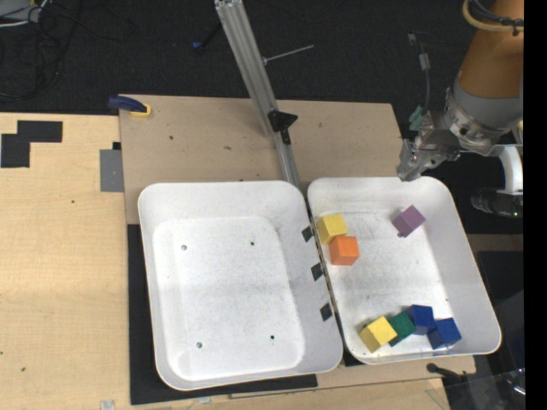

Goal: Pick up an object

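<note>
1. Purple block [408, 220] lies alone in the right bin [466, 229], near its far corner, apart from the others.
2. My gripper [411, 167] hangs above that far rim, just beyond the block; whether it is released or clenched, I cannot tell.
3. Yellow block [332, 227] and orange block [344, 250] touch by the inner wall.

Wooden bench [205, 139] spans frame centre, bearing two shallow white bins: left bin [162, 207] lower centre, right bin [457, 220] lower right, side by side.
</note>
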`<action>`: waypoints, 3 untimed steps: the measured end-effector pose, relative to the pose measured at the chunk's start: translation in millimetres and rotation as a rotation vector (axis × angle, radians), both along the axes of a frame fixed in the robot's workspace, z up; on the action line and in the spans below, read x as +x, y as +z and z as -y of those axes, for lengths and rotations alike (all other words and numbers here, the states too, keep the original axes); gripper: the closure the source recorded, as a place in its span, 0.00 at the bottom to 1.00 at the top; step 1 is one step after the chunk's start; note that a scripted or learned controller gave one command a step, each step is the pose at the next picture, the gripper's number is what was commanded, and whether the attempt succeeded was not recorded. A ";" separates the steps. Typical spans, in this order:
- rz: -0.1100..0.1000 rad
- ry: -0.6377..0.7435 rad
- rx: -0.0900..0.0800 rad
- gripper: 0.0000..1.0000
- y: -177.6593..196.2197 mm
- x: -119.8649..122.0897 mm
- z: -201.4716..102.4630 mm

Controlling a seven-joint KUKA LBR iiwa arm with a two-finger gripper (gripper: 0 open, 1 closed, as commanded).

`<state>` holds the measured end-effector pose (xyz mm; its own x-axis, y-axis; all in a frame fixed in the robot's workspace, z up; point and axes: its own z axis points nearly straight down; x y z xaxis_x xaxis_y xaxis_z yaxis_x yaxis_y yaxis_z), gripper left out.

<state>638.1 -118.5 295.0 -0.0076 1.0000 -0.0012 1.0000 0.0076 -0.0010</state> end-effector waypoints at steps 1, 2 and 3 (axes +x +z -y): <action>-0.006 -0.004 0.003 1.00 -22.3 -21.4 -47.3; -0.006 -0.004 0.003 1.00 -42.7 -48.9 -92.9; -0.006 -0.004 0.003 1.00 -58.9 -69.7 -135.5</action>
